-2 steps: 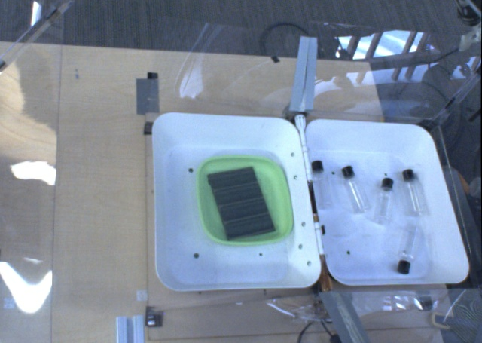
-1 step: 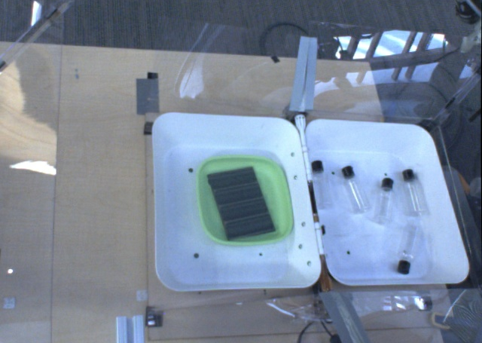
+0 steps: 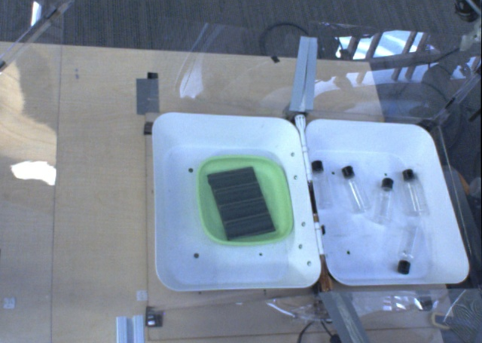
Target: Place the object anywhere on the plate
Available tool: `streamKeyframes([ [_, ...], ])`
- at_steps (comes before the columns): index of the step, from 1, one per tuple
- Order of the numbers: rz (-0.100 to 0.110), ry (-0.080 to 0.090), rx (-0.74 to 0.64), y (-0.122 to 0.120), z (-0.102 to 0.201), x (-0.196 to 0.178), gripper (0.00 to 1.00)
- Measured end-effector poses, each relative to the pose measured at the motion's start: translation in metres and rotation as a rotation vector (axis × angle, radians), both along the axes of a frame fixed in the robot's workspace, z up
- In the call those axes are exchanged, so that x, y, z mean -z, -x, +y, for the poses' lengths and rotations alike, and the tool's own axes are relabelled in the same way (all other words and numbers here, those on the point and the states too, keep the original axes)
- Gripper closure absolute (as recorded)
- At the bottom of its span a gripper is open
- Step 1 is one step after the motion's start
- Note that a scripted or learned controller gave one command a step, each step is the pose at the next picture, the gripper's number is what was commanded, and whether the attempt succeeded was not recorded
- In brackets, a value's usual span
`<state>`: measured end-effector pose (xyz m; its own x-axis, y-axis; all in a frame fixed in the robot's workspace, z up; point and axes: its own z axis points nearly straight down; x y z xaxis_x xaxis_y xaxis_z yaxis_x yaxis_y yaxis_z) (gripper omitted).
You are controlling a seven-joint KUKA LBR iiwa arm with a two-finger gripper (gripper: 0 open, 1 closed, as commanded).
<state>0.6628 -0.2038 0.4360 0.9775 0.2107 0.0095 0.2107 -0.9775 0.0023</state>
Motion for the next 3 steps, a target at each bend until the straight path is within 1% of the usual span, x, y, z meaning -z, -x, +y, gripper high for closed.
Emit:
streamKeyframes([
  [1, 0.0, -0.001, 0.002, -0.0022, 0.0001, 0.0001, 0.0],
  [2, 0.003, -0.002, 0.004, 0.0044, 0.0004, 0.0009, 0.0],
  [3, 0.001, -0.001, 0.0, -0.002, 0.0016, 0.0005, 0.0],
])
